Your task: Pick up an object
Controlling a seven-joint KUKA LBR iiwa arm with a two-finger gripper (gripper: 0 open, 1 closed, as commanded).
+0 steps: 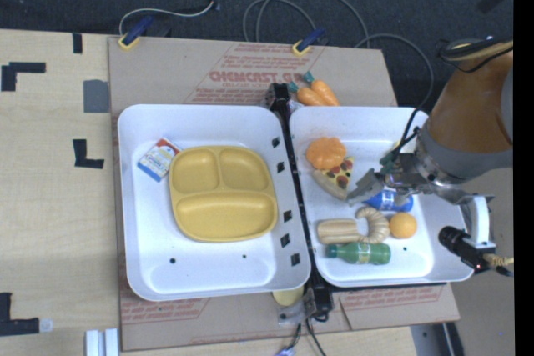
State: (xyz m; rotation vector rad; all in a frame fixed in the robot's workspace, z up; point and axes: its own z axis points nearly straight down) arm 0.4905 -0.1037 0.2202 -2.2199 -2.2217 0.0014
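Note:
The right bin (pixel 417 122) holds several toys: an orange lumpy piece (pixel 325 152), a pizza slice (pixel 336 178), a blue item (pixel 389 200), an orange ball (pixel 402 226), a beige ring (pixel 374 221), a tan roll (pixel 337 229) and a green bottle (pixel 359 253). My gripper (pixel 373 183) hangs low over the middle of this bin. It sits between the pizza slice and the blue item and partly covers the blue item. I see nothing lifted off the bin floor.
The left bin (pixel 142 263) carries a yellow divided plate (pixel 224 192) and a small blue-and-white carton (pixel 157 159). An orange carrot toy (pixel 315 93) lies outside on the cardboard behind the right bin. A black divider (pixel 288 171) runs between the bins. Cables loop at the back.

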